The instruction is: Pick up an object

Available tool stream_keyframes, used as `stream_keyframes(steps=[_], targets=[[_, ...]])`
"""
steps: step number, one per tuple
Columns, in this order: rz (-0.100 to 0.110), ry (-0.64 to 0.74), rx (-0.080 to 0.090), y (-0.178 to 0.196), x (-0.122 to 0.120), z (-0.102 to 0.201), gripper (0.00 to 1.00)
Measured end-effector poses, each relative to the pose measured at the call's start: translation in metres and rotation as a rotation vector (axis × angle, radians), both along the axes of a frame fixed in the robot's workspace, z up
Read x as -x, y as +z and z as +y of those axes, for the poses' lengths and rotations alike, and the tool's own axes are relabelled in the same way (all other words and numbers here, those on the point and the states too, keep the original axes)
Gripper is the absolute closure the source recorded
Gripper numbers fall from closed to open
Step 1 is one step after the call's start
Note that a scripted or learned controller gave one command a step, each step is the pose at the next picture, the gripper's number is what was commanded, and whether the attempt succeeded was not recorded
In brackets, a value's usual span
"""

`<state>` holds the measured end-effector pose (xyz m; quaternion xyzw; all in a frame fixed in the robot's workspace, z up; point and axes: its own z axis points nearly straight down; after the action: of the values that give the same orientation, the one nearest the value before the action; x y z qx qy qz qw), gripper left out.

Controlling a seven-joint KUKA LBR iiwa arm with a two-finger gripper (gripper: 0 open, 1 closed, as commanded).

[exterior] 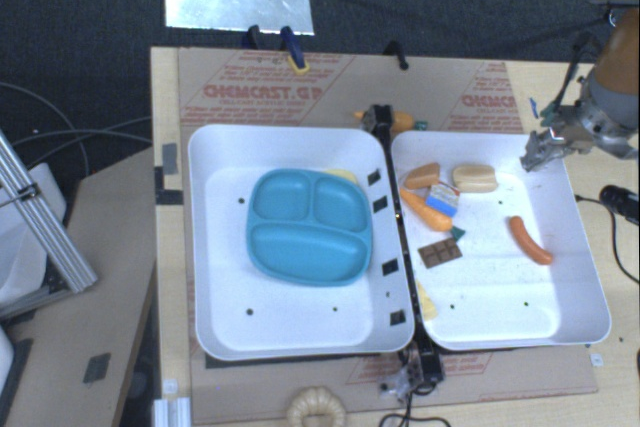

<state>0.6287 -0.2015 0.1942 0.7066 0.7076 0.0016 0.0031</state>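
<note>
The right bin [580, 315] holds several toy foods. A red sausage [530, 240] lies toward its right side. A tan bun [475, 178] sits near the far wall, with a brown roll [422, 175] to its left. An orange carrot [425, 210] and a small blue-and-white packet [444, 200] lie by the left wall, and a brown chocolate piece [440, 253] lies below them. My gripper [543, 153] hangs over the far right corner of this bin, to the right of the bun and above the sausage, with nothing seen in it.
The left bin [215, 315] bears a blue divided plate [310, 225], with a yellow item [345, 175] peeking out behind it. A yellow scrap [425, 300] lies at the right bin's left wall. Black clips [385, 205] line the divider between the bins.
</note>
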Motion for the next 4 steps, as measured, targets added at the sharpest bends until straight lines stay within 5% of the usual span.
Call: stream_keyframes(steps=[1, 4], targets=[[0.000, 0.003, 0.000, 0.033, -0.001, 0.000, 1.00], [0.007, 0.007, -0.003, 0.027, 0.055, 0.156, 1.00]])
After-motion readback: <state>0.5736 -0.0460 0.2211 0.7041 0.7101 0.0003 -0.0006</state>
